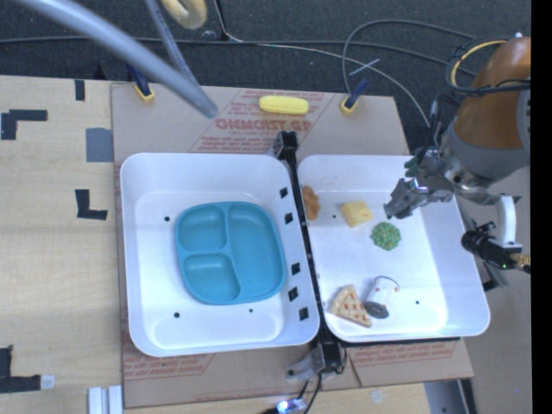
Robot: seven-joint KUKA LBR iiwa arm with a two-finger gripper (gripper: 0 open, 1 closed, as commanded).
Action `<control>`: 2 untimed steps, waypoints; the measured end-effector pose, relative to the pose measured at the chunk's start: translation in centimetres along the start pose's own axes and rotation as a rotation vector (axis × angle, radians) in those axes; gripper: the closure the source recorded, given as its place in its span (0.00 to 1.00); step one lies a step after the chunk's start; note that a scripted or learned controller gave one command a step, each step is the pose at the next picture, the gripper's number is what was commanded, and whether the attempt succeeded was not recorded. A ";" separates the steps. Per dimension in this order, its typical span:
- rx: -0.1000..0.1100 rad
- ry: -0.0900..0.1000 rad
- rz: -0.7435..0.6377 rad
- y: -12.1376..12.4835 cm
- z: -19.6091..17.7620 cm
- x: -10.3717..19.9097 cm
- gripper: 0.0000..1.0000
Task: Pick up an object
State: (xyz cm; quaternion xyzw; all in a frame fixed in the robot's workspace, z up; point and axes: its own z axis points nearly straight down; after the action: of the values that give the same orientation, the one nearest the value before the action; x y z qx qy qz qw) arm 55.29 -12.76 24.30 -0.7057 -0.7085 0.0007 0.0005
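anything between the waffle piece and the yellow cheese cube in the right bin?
Bare white bin floor between cheese cube and waffle piece, per the camera view.

The arm (492, 119) enters at about 3 o'clock as a thick, rounded body in smooth grey. An orange band (509, 63) caps it at the 1 o'clock corner, glossy and dome-like. Below the grey shell sits a narrower metal wrist (457, 178) with darker ridges and small fittings. From it juts the gripper (401, 203), dark grey to black, angular and blocky, perhaps with a lighter plate on its upper face; the blur makes that hard to judge. A thin black cable (448, 67) loops beside the orange band. At about 4 o'clock a white bracket (507, 218) carries a small black part (487, 247) with a short stub.
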 end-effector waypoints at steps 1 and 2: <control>-0.001 0.001 -0.001 0.8 -0.1 4.5 1.00; 0.001 0.001 -0.002 1.9 1.4 9.9 1.00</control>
State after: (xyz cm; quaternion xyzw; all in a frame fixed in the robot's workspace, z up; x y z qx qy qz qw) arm 57.12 -2.88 22.86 -0.7051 -0.7091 0.0008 0.0010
